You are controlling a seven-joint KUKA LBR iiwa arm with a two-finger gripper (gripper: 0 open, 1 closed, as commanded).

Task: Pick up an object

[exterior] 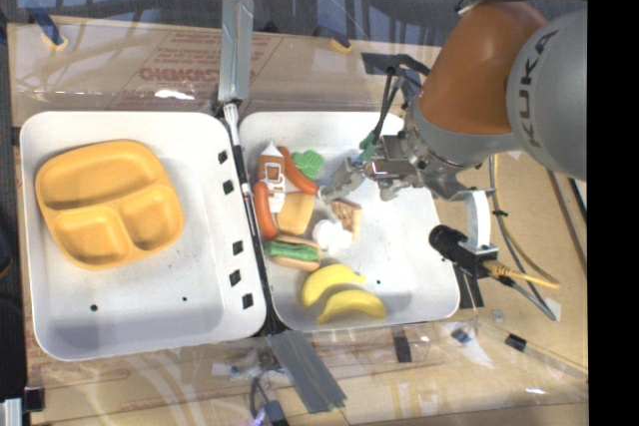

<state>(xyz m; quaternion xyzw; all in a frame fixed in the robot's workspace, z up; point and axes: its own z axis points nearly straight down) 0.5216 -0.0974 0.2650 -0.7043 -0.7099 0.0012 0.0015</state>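
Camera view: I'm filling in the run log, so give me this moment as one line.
arm: over right bin | gripper: low above food pile | banana: near front wall | yellow tray: left bin

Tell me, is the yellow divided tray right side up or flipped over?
Right side up: the yellow tray in the left bin shows its three hollow compartments facing upward.

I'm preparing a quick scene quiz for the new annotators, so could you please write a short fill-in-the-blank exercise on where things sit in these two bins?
1. The yellow divided tray lies in the ____ bin.
2. The banana lies in the ____ bin.
3. The tray has ____ compartments.
4. The gripper hangs over the ____ bin.

Missing words: left; right; three; right
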